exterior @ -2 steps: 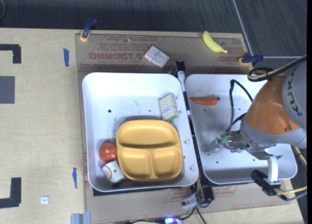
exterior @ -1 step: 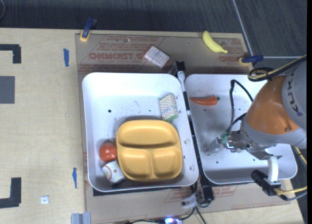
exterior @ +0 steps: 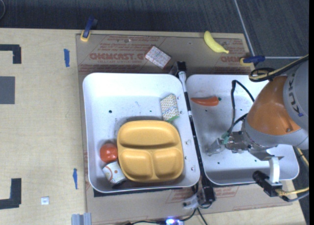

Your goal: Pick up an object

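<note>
Carrot: slim, orange, green-tipped, lying flat in right bin.

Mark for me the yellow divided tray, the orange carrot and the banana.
yellow divided tray (exterior: 149,150): camera view, on the ridge between its compartments, in the left bin.
orange carrot (exterior: 205,101): camera view, middle of its body, in the right bin.
banana (exterior: 215,42): camera view, middle of its curve, on the board behind the bins.

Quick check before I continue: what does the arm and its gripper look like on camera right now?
The grey KUKA arm carries a wide orange band above the wrist, with dark lettering near its edge. Thin black cables loop along it. The small metallic grey two-finger gripper sits at the tip.
</note>
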`<state>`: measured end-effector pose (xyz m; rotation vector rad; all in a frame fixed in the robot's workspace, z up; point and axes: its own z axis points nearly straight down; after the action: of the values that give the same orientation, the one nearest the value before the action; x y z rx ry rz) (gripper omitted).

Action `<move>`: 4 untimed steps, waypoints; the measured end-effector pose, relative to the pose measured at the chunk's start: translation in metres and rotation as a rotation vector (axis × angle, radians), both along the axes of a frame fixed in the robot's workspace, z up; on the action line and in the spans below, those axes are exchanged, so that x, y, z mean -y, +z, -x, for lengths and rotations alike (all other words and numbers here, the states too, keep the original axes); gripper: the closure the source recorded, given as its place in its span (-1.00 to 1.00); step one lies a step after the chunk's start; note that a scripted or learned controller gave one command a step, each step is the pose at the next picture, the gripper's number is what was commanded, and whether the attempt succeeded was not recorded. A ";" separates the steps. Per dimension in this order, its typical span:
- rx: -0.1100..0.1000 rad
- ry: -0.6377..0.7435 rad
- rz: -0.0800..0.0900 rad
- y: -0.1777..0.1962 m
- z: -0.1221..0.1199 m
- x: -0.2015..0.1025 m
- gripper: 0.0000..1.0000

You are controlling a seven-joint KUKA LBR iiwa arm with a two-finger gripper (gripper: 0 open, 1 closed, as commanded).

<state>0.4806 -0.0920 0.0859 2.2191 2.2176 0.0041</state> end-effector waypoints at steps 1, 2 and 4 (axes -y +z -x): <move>0.000 0.000 0.000 0.000 0.000 0.000 -1.00; 0.000 0.000 0.000 0.000 0.000 0.000 -1.00; -0.003 0.000 -0.001 0.000 -0.002 0.000 -1.00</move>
<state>0.4824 -0.0919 0.0855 2.2207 2.2196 0.0019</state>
